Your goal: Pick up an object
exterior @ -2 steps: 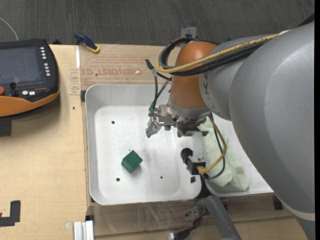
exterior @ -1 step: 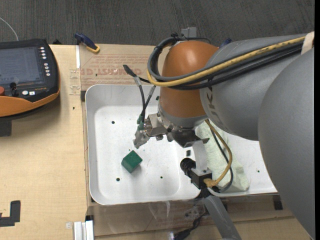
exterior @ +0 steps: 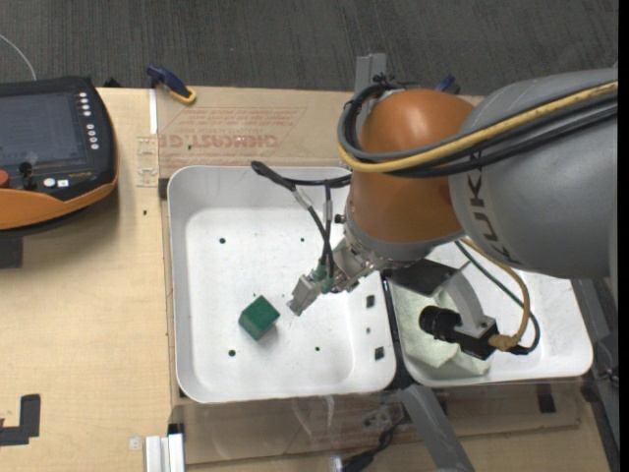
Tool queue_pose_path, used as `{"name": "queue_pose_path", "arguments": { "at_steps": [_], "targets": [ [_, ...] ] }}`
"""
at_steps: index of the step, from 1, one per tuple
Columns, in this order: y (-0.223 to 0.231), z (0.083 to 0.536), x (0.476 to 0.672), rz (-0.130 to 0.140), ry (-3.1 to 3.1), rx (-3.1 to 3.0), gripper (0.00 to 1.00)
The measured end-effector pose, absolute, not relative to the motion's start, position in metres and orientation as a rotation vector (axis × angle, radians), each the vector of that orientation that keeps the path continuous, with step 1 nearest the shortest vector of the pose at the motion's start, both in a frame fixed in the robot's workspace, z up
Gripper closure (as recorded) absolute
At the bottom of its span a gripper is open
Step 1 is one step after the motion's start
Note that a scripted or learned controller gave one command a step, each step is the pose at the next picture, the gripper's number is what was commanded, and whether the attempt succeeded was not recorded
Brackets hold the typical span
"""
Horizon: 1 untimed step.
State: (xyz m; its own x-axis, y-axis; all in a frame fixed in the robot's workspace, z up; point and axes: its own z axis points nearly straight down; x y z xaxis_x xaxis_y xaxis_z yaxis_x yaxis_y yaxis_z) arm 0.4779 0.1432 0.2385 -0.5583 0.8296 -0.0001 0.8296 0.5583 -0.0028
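Observation:
A small green block [exterior: 259, 318] lies on the floor of the left white bin [exterior: 197, 264], toward its front. My gripper [exterior: 301, 300] hangs low in the same bin, just right of the block and apart from it. The arm's orange band and grey wrist cover the bin's right side. Nothing shows between the fingers.
The right bin [exterior: 550, 362] holds a pale yellowish object [exterior: 442, 347] partly hidden behind a black fitting and cable. A teach pendant [exterior: 49, 146] lies on the bench at the far left. Cardboard [exterior: 236, 131] lies behind the bins.

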Motion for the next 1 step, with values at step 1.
{"name": "queue_pose_path", "arguments": {
  "at_steps": [1],
  "targets": [
    [0.1673, 0.2647, 0.4784, 0.001, -2.978, -1.003, 0.00]
  ]
}}
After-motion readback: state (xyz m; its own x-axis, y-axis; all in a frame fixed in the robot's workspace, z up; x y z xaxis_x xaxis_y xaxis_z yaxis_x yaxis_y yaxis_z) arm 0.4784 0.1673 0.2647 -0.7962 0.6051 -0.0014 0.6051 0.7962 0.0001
